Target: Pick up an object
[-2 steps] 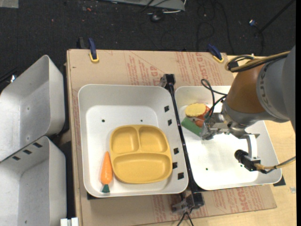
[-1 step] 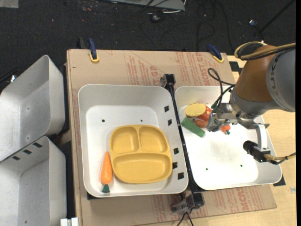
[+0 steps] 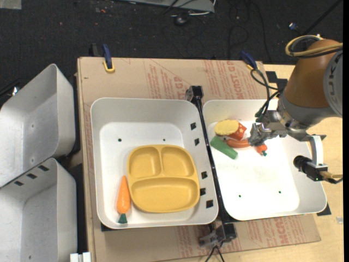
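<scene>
In the right bin (image 3: 272,195), a small cluster of toy food lies at the upper left: a yellow piece (image 3: 226,127), a red piece (image 3: 238,141) under it and a green piece (image 3: 224,147) in front. My gripper (image 3: 258,137) is low over the bin, just to the right of this cluster, close to the red piece. A small red bit (image 3: 263,149) shows right below the gripper; I cannot tell whether it is held. The arm's grey and orange body (image 3: 313,86) comes in from the right.
The left bin (image 3: 103,146) holds a yellow divided plate (image 3: 162,178) and an orange carrot (image 3: 123,196) beside the plate's left edge. A black divider (image 3: 204,146) runs between the bins. Cables hang near the arm's wrist at the right bin's rim.
</scene>
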Robot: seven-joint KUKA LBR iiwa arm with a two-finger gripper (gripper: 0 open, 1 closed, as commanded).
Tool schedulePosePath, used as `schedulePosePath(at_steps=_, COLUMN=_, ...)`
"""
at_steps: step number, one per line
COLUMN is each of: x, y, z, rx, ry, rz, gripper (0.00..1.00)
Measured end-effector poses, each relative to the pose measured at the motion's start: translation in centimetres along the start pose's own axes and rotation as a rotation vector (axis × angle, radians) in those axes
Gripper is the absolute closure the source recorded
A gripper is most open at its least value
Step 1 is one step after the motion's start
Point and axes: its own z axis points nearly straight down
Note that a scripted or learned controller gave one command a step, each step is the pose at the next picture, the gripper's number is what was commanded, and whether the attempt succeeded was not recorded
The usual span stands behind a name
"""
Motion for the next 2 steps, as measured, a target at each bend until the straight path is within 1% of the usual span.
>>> schedulePosePath(at_steps=1, x=0.1, y=-0.1, z=-6.3, rx=-0.002, ry=0.000, rz=-0.003, gripper=1.00)
schedulePosePath(at_steps=2, x=5.2, y=2.0, z=-6.5, rx=0.002, ry=0.003, rz=-0.008, gripper=1.00)
